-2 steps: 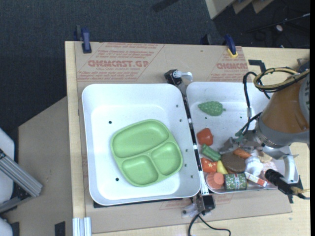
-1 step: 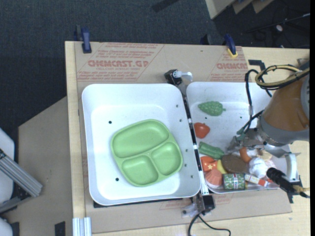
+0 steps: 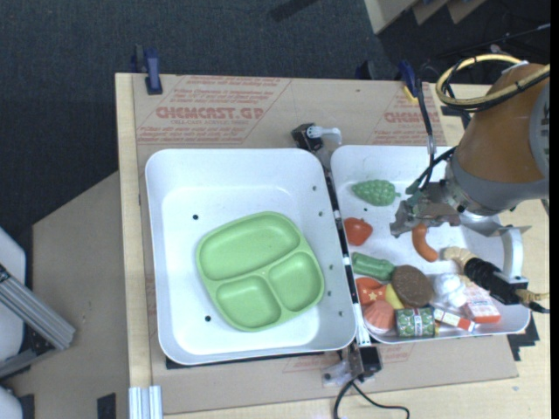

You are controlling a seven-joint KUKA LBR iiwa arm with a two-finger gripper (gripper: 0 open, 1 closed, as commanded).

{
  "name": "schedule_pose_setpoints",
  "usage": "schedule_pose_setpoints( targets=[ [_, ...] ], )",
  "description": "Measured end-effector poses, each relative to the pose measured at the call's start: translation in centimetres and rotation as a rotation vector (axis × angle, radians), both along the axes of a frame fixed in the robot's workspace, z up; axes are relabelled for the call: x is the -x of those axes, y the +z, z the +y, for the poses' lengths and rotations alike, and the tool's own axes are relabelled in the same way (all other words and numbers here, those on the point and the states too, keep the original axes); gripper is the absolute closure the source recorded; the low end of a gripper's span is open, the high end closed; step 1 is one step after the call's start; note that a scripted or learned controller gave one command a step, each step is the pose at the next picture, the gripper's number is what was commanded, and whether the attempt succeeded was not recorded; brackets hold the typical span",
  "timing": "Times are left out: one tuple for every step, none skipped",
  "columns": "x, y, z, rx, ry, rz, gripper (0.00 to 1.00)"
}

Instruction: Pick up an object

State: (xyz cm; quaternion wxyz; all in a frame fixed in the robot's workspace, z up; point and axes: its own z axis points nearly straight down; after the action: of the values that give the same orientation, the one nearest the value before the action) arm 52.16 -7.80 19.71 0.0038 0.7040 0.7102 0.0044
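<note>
The bench (image 3: pixel 218 112) carries 2 shallow white bins, and I place everything against the right bin (image 3: pixel 349 160), where my work lies. The left bin (image 3: pixel 166 190) sits touching its left wall and holds 1 green divided plate (image 3: pixel 259 269) with 3 compartments, lying near that bin's middle. My arm (image 3: pixel 507 138) comes in over the right bin's right side, grey and orange, and my gripper (image 3: pixel 425 214) hangs low over the bin's middle, just above an orange sausage-shaped piece (image 3: pixel 425 243); whether my fingers are spread or closed I cannot tell, and nothing visible sits between them. Toward the bin's far end lies a bunch of green grapes (image 3: pixel 374 191). Near its left wall rests a red pepper-like piece (image 3: pixel 357 230), and below that a green cucumber (image 3: pixel 374 264). Toward the near end sits a brown round patty (image 3: pixel 411 285), a red tomato slice (image 3: pixel 370 291) beside it, and a small green can (image 3: pixel 414 323) at the near wall.
</note>
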Motion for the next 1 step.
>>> schedule_pose_setpoints(
  targets=[
    [-3.80, 4.21, 7.77, -0.002, 0.002, 0.003, 1.00]
  ],
)
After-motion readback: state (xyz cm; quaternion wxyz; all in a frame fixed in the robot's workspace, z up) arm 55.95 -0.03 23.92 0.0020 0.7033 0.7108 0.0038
